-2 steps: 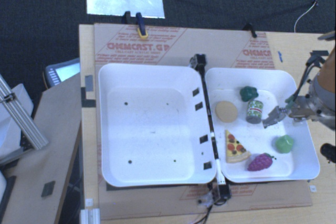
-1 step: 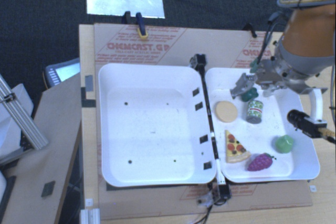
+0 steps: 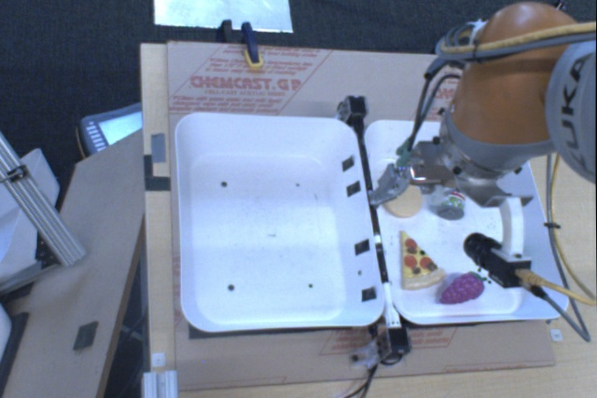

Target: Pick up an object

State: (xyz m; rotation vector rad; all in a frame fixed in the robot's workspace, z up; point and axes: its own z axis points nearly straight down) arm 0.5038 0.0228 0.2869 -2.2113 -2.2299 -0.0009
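In the right bin (image 3: pixel 522 308) lie a toy pizza slice (image 3: pixel 420 262), a purple bunch of grapes (image 3: pixel 462 288), a tan round piece (image 3: pixel 404 205) and a small greenish jar-like object (image 3: pixel 451 204). My gripper (image 3: pixel 390 185) hangs low at the right bin's left side, close to the divider and just above the tan round piece. The grey wrist and the orange band (image 3: pixel 508 75) cover the bin's back half. Nothing can be seen held in the gripper.
The left white bin (image 3: pixel 187 200) lies beside the right one, with black clips (image 3: pixel 354 189) along the shared wall. A black cable fitting (image 3: pixel 492 260) on the arm hangs over the right bin near the grapes. Cardboard (image 3: pixel 280 79) lies under both bins.
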